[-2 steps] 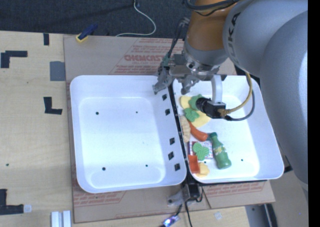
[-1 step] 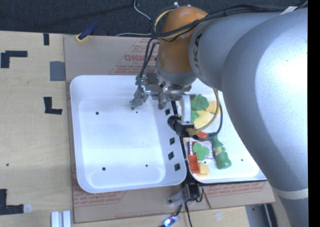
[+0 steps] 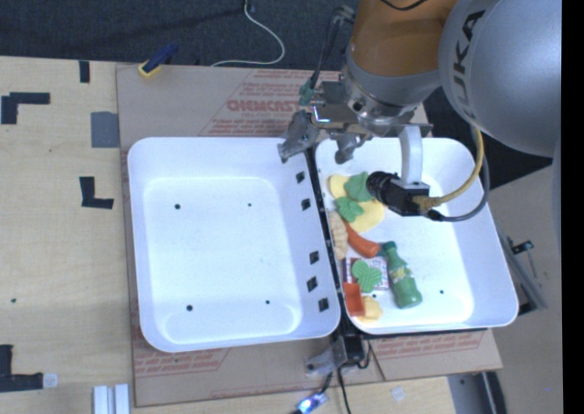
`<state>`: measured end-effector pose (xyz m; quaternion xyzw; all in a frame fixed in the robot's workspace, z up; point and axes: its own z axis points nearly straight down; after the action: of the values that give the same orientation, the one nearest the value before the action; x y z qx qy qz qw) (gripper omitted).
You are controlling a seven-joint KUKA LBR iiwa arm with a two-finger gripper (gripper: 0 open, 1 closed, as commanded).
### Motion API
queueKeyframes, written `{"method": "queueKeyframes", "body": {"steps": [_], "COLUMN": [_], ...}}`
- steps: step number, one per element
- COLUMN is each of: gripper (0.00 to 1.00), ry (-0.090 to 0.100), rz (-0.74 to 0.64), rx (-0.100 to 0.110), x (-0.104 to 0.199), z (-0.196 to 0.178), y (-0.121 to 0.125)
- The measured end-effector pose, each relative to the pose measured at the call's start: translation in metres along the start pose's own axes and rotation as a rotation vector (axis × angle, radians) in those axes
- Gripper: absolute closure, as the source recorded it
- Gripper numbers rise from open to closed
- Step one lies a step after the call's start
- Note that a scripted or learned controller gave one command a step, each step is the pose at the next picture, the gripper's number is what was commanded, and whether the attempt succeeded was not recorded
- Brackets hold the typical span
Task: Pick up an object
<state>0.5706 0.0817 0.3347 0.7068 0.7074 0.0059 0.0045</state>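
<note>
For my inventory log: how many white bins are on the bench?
2: the left bin and the right bin, side by side. The small objects lie in the right one.

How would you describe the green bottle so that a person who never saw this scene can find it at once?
Look at the right white bin, under the arm. A heap of small toys lies along its left wall; the green bottle lies at the heap's right edge, toward the near end. It alone is dark green, long and bottle-shaped.

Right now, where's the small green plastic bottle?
The small green plastic bottle lies in the right white bin, toward its near edge, just right of the green-and-white packet and below the gripper.
</note>
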Motion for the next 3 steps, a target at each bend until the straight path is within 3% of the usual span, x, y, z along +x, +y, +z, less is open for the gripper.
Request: {"method": "queueKeyframes", "body": {"steps": [1,2,3], "gripper": [1.00,1.00,1.00], "ry": [0.002,-0.006,0.002], "rz": [-0.008,-0.005,-0.003], "rx": [0.008,0.031,0.003], "x": [0.081,0.146,0.152], "z": [-0.060,0.086,-0.056], "y": [0.040,0.049,0.056]}}
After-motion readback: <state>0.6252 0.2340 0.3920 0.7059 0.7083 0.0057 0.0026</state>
